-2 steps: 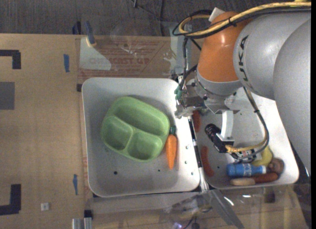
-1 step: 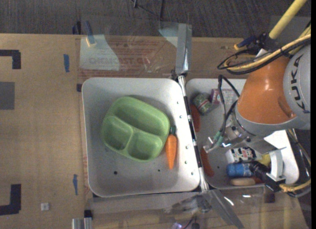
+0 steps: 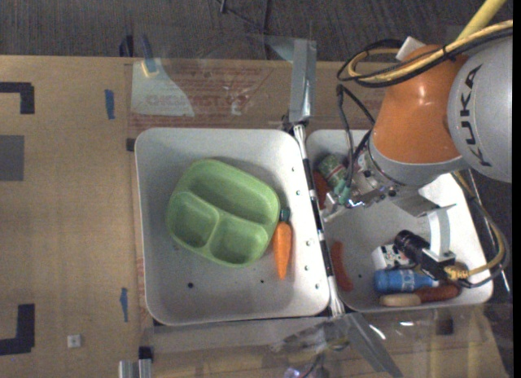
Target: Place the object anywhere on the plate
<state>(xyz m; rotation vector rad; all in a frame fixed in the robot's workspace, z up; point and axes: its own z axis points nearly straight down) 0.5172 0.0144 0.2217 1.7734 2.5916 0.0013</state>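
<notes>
The grey arm (image 3: 440,99) leans in from the right, its orange band hanging low over the right bin (image 3: 468,205) and hiding its gripper, while the carrot (image 3: 282,248) lies in the left bin (image 3: 155,205), touching the green plate (image 3: 221,212).

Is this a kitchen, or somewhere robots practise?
Probably a robot practice lab, not a kitchen. A big grey and orange robot arm reaches over two white bins on a taped bench, with a green plate and toy carrot.
</notes>
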